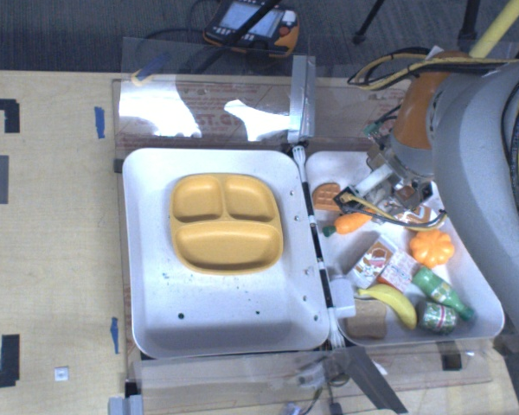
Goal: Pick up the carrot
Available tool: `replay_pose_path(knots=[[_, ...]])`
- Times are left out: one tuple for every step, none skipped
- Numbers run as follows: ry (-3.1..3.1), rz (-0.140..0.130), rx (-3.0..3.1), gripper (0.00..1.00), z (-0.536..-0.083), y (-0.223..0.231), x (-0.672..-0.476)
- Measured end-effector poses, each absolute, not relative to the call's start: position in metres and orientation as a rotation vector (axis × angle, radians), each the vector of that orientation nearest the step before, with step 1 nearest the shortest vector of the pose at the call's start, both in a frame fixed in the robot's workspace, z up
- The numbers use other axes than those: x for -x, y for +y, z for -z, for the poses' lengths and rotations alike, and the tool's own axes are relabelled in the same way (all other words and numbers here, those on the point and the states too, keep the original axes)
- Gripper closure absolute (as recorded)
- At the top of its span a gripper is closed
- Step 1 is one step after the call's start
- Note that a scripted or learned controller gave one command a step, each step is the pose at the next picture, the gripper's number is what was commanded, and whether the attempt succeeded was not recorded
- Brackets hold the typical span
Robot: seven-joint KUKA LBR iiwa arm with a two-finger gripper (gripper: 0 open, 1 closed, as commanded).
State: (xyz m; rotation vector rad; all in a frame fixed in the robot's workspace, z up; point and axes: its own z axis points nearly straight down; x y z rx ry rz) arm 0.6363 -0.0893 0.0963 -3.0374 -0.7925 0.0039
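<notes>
Two shallow white bins sat side by side on the surface [52, 232]; the left bin [138, 258] held a yellow divided plate [227, 221]. The grey arm [484, 145] reached in from the right over the right bin [480, 288]. Its orange band [413, 115] sat above the wrist, and the tool [404, 195] hung low over the bin's far half. Whether the tool was released or clenched could not be told. The carrot [355, 223] lay in the right bin near its left wall, just beside the tool, with a small orange pumpkin [432, 246] to its right.
</notes>
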Motion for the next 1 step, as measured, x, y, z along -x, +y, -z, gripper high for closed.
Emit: replay_pose_path(knots=[[-0.596,-0.002,3.084,1.0,-0.198,-0.0442,-0.6169]])
